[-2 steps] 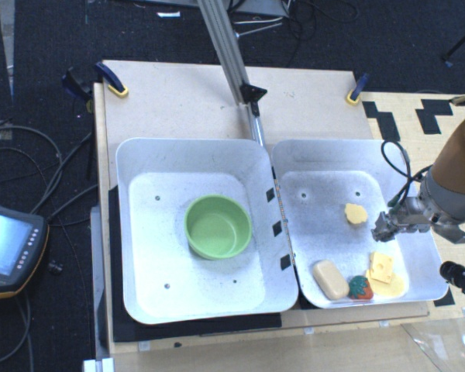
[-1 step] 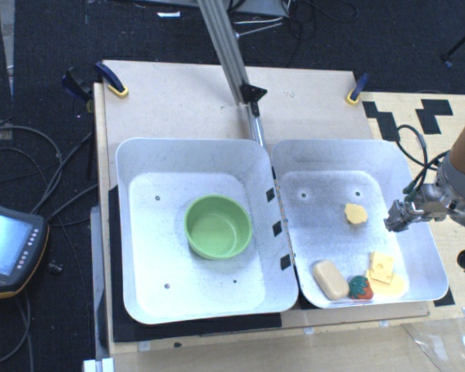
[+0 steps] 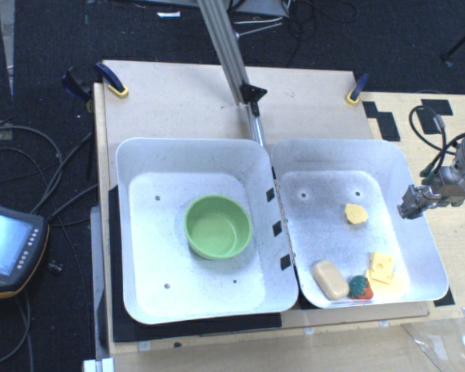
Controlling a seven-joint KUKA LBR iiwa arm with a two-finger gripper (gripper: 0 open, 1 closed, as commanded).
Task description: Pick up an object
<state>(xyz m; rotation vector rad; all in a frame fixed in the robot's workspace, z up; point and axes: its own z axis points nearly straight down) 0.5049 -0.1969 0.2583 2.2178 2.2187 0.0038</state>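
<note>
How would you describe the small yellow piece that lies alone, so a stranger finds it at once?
Look in the right white bin, nearer its middle than the front corner cluster. The yellow lump lies alone there, apart from the tan bread roll, strawberry and holed cheese wedge.

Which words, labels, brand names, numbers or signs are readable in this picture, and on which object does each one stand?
None can be read.
The pendant screen at the left edge glows, but it is too blurred to read.
The black marks on the bench are plain shapes, not letters.
</note>
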